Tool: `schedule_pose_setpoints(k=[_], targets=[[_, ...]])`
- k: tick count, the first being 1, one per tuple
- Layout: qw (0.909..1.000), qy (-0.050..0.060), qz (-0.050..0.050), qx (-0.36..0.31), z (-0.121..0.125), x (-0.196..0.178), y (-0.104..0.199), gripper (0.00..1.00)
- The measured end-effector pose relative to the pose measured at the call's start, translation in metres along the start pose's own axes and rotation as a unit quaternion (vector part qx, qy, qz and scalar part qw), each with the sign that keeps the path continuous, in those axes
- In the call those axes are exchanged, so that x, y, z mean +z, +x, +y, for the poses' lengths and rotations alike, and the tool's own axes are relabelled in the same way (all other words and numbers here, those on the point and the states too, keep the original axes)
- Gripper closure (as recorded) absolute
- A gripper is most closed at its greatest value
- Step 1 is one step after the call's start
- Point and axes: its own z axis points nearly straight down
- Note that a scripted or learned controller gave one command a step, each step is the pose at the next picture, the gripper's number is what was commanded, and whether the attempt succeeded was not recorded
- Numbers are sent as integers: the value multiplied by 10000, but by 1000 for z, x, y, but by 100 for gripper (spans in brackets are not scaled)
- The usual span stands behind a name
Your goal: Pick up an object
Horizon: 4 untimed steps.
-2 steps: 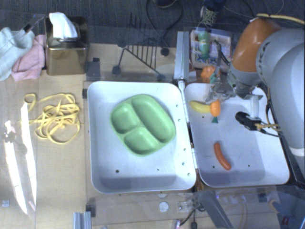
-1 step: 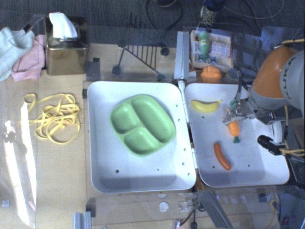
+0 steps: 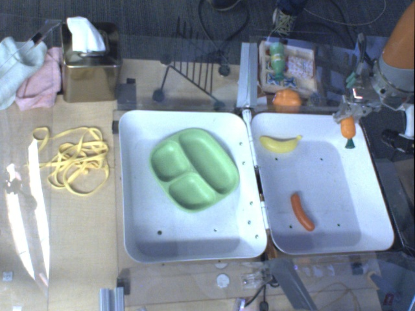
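My gripper (image 3: 350, 116) hangs over the far right corner of the right bin (image 3: 382, 238), closed on a small orange carrot (image 3: 348, 129) whose dark green tip points down, clear of the bin floor. In the same bin, a yellow banana (image 3: 280, 144) lies near the far left corner and a red sausage (image 3: 302, 212) rests toward the middle, nearer the front edge. The left bin (image 3: 136, 238) carries a green divided plate (image 3: 194, 168) at its centre. On the bench, yellow cord (image 3: 72, 158) is looped beside the left bin.
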Motion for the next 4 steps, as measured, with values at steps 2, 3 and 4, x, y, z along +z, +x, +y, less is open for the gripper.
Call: schedule_pose_setpoints(k=[2, 3, 4], targets=[[9814, 16, 7, 1919, -42, 22, 172, 100], [9106, 4, 9, 4133, -91, -132, 250, 100], [8615, 12, -2, 5077, -153, -116, 115, 100]])
